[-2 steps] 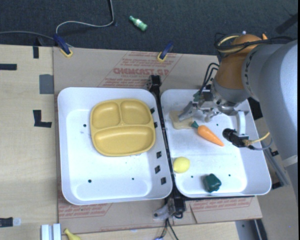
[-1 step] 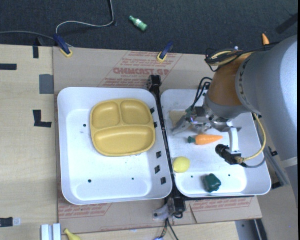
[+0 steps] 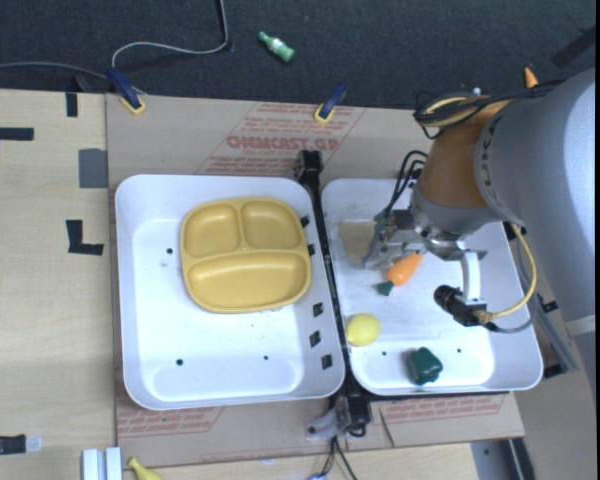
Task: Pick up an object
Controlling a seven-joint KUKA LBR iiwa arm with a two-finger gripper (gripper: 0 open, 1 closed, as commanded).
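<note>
The gripper (image 3: 395, 258) hangs right over the toy carrot (image 3: 403, 270), seemingly mid-grasp; its finger state cannot be told. Next: closing firmly, then lifting.

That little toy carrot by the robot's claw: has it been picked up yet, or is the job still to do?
Reaching looks done: the gripper is low in the right bin, right at the toy carrot. The grab is in hand, though a hold cannot be confirmed. Lifting is left. The yellow ball and green block lie untouched; the yellow divided plate sits in the left bin.
</note>
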